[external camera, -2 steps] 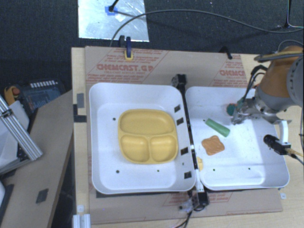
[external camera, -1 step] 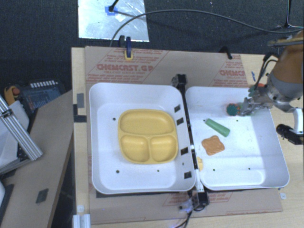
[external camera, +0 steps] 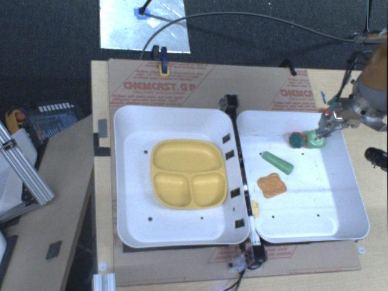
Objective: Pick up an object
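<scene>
Cardboard-lined bench holds, from left, a yellow divided tray (external camera: 187, 173) in one bin, then a green cylinder (external camera: 277, 162) and an orange piece (external camera: 271, 185), and rightmost the gripper (external camera: 321, 132) down at a green-and-teal toy (external camera: 305, 140), nothing visibly lifted yet, grip unclear.

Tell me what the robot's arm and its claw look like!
The arm comes in from the right side of the picture. It is mostly grey, with a pale orange band higher up. Dark thin cables run beside it. At its tip is a small silver metal gripper with a little red spot on it. The picture is too blurry to show more detail.
</scene>
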Motion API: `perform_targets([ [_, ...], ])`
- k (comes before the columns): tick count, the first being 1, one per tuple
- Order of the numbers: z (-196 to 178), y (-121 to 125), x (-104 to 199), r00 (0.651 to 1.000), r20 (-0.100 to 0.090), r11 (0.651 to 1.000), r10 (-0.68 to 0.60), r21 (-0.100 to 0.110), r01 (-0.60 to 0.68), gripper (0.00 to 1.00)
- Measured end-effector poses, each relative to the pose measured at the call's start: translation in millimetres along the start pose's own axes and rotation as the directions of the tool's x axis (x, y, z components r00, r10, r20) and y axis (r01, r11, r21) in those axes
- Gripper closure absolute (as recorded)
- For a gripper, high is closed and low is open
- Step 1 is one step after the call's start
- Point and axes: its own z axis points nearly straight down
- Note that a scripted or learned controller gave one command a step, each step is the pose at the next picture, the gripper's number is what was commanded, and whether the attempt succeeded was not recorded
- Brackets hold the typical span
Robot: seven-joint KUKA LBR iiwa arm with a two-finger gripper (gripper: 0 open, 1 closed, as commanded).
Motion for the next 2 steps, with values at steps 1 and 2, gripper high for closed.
perform_targets([
  [1, 0.5, 0.7, 57.9, 1.0, -0.004, 1.0, -0.006, 0.005, 0.006, 1.0],
  [2, 2.1, -3.9, 119.2, 1.0, -0.005, 1.0, -0.006, 0.006, 0.006, 1.0],
])
